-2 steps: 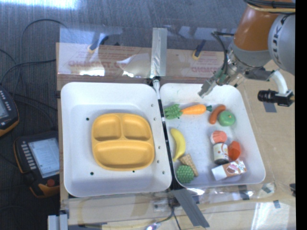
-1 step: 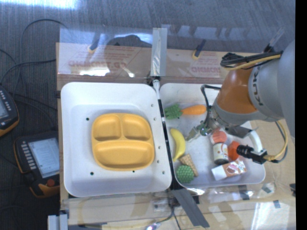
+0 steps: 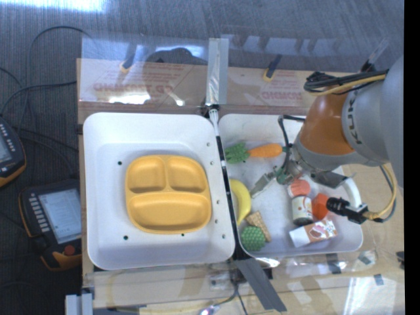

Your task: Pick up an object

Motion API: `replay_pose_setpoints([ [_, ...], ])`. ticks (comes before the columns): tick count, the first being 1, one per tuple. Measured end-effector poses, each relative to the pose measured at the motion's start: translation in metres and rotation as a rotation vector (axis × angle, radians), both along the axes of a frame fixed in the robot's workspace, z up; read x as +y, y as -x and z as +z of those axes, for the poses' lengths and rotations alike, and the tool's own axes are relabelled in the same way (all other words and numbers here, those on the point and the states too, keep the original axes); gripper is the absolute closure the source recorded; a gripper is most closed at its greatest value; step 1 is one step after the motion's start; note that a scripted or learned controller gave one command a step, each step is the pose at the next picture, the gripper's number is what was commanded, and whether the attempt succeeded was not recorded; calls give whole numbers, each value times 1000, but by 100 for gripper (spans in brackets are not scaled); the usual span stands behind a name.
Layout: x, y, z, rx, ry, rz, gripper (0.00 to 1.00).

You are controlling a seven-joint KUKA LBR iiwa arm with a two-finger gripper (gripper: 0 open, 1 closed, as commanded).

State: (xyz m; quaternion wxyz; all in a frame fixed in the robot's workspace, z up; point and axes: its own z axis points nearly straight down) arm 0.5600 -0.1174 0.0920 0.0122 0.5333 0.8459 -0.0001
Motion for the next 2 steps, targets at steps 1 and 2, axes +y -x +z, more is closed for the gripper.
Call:
replay_pose_setpoints([
  [1,-58,64,-1,0,-5,-121,0],
  [2,-63,-38,-3,7,-9,-66,0],
])
